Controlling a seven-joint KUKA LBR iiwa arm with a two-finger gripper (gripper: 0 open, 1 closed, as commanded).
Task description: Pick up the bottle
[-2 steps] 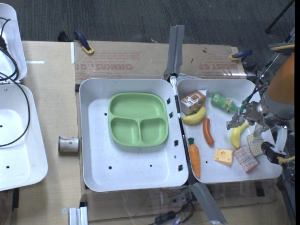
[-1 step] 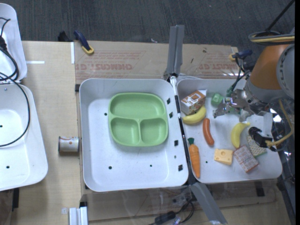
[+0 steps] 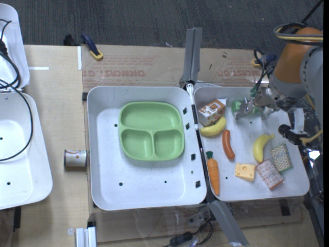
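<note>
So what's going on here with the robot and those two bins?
The arm reaches in over the right bin, its tool low near the bin's back, beside a small green item that may be the bottle; it is too small to be sure. Nothing is visibly held. The right bin also holds two bananas, a carrot, a sausage, cheese and small packets. The left bin holds a green divided plate.

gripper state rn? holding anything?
Gripper: cannot be told. It sits low at the far end of the right bin, beside a green object that may be the bottle; no grasp is visible.
</note>
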